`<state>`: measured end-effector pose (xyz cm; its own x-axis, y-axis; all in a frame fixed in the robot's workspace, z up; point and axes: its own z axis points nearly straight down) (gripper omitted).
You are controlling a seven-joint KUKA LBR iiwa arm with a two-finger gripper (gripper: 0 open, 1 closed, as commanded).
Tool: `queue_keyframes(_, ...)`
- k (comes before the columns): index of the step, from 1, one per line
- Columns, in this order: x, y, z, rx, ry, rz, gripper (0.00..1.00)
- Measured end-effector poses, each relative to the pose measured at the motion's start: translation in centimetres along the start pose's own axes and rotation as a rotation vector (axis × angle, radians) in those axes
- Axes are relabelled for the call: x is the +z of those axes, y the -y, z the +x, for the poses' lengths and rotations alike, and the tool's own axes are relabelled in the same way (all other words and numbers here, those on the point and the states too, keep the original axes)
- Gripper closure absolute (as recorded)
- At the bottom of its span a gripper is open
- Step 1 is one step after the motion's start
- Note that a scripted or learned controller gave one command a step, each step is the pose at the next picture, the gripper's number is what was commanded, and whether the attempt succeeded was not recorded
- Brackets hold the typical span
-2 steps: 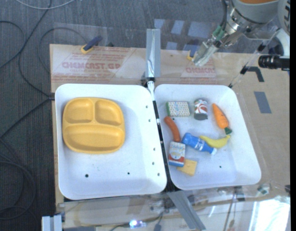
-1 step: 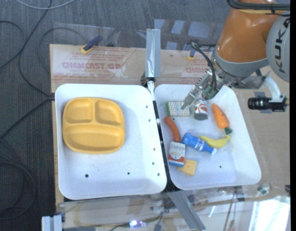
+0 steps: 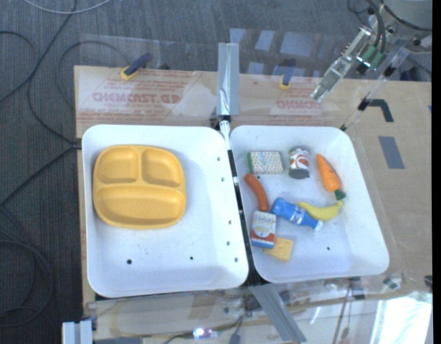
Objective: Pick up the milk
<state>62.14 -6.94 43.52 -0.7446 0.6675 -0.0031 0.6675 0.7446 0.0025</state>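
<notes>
The milk (image 3: 263,229) is a small white carton with red and blue print. It lies near the front left of the right bin (image 3: 363,249), between a blue bottle (image 3: 295,212) and a yellow cracker (image 3: 282,249). My gripper (image 3: 325,87) hangs above the bench beyond the right bin's far edge, well away from the milk and tilted down to the left. Nothing hangs from it.
The right bin also holds a red sausage (image 3: 257,190), a green-and-white box (image 3: 266,163), a small can (image 3: 299,162), a carrot (image 3: 328,174) and a banana (image 3: 323,209). In the left bin (image 3: 120,271) lies a yellow divided plate (image 3: 139,185).
</notes>
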Motion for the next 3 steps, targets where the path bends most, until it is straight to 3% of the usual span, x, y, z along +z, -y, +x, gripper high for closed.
queue_keyframes(1,0.1,0.0,0.0,0.0,-0.001,0.001,0.0)
queue_keyframes(2,19.9,1.0,0.7,0.082,-0.002,0.002,0.0)
queue_keyframes(3,19.0,0.8,0.7,0.08,-0.003,-0.001,1.0)
